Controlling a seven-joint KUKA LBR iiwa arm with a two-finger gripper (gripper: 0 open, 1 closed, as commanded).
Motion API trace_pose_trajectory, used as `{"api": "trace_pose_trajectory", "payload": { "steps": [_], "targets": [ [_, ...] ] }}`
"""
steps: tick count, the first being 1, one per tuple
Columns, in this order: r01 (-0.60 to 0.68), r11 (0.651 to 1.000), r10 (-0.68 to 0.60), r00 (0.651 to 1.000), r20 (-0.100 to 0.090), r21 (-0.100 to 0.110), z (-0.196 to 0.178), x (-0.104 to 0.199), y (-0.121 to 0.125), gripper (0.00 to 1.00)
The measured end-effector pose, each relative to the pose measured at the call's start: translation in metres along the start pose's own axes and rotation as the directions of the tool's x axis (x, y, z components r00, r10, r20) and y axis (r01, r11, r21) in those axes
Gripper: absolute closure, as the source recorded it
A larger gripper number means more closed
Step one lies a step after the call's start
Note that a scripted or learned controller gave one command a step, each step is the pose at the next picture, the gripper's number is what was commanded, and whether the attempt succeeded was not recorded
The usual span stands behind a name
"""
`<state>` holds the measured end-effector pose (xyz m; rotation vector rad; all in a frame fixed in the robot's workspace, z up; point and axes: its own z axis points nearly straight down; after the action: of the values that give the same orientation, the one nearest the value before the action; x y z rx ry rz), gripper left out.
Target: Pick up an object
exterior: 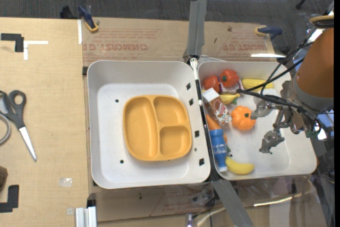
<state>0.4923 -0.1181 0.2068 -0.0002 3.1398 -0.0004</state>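
The claw [270, 142] hangs low over the right bin's [297, 165] bare floor, whether spread or pressed together cannot be told; an orange fruit [243, 118] sits just to its left, a banana [239, 167] lower left, tomatoes [220, 80] farther up-left, the yellow divided plate [157, 127] well apart in the left bin [101, 130]

Arm [319, 69] cut off at the right edge, pincer [271, 142] fingers too small and blurred to read, carrot [213, 123] perhaps, mostly hidden under the snack packet [219, 110], scissors [20, 120] clipped by the left edge
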Motion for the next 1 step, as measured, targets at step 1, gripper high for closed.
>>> {"api": "trace_pose_trajectory", "payload": {
  "steps": [1],
  "targets": [
    [-0.238,0.971,0.238,0.971,0.003,0.000,0.1137,-0.0853,-0.0227,0.00]
  ]
}}
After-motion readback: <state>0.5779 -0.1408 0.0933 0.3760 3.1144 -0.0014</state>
